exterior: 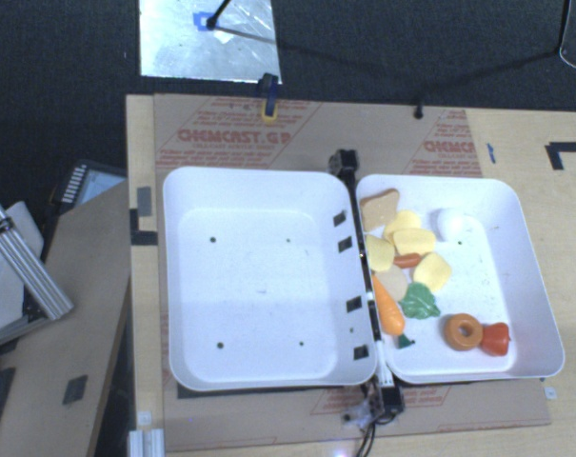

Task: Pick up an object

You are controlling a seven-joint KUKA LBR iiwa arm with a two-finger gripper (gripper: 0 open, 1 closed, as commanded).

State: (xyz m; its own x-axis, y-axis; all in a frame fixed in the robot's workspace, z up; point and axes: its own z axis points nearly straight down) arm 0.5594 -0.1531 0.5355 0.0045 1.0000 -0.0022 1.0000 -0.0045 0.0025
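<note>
Bins sit side by side on the tan surface (221, 127) in the camera view, their inner edges touching along a line of black clips. The left bin (254, 274) is a shallow white tray with a few small dark dots on its floor. The right bin (526, 246) carries all the toy food, gathered toward its left and near parts.

At the far left corner of that bin lies a slice of toast (379, 208), tilted against the wall. Just right of it is a cluster of yellow pieces (413, 241), touching one another, and a white round piece (451, 223) sits just beyond them to the right. A small red piece (407, 260) lies among the yellow ones. Nearer the viewer, an orange carrot (388, 307) lies along the bin's left wall, with a green leafy piece (420, 300) just beside it. Toward the near right are a brown doughnut (464, 331) and a red pepper (495, 338), touching or almost touching.

Beyond the surface, a shiny square plate (207, 27) lies on the dark floor. A blue and yellow clamp (268, 98) grips the far edge. The state of the jaws cannot be told
</note>
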